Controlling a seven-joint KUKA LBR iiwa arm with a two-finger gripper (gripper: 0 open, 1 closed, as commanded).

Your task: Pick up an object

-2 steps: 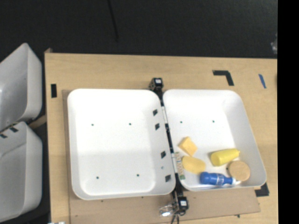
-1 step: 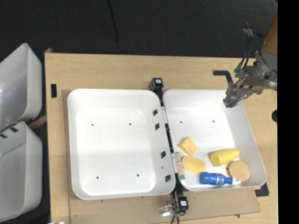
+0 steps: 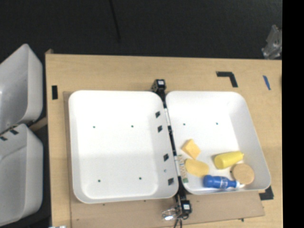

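Five objects sit bunched at the five o'clock corner of the right bin (image 3: 237, 106); a blue bottle (image 3: 219, 182) lies on its side along the near wall, long axis running three to nine o'clock, pale cap end toward three; a yellow cylinder (image 3: 228, 159) lies nearly parallel at its twelve o'clock; a yellow wedge (image 3: 192, 148), a rounded yellow lump (image 3: 196, 167) and a tan disc (image 3: 243, 173) surround them; no lettering is legible; the left bin (image 3: 114, 144) shares the desk (image 3: 142, 72).
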